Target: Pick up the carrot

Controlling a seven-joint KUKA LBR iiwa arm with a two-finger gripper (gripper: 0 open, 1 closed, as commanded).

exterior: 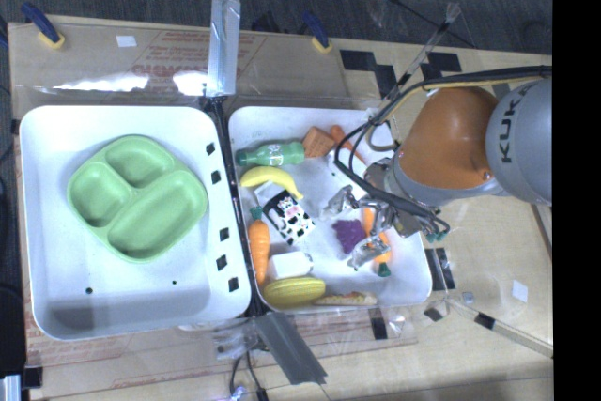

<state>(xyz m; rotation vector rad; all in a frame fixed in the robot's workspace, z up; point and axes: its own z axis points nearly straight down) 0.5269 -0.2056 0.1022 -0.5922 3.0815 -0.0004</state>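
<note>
Hovering low over the right bin (pixel 413 282), the fingers (pixel 362 211) sit among the toys, and whether they are spread or clenched cannot be told.

They hang just above a purple grape bunch (pixel 348 233) and small orange pieces (pixel 376 249). The carrot (pixel 258 244) lies apart from them at the bin's left wall, beside a black-and-white cow toy (pixel 289 215), with a banana (pixel 268 178) and green bottle (pixel 270 153) above it and a white block (pixel 289 266) and yellow squash (pixel 293 292) below. The left bin (pixel 47 202) holds a green divided plate (pixel 138 195). "KU" reads on the grey arm (pixel 516 141).
</note>
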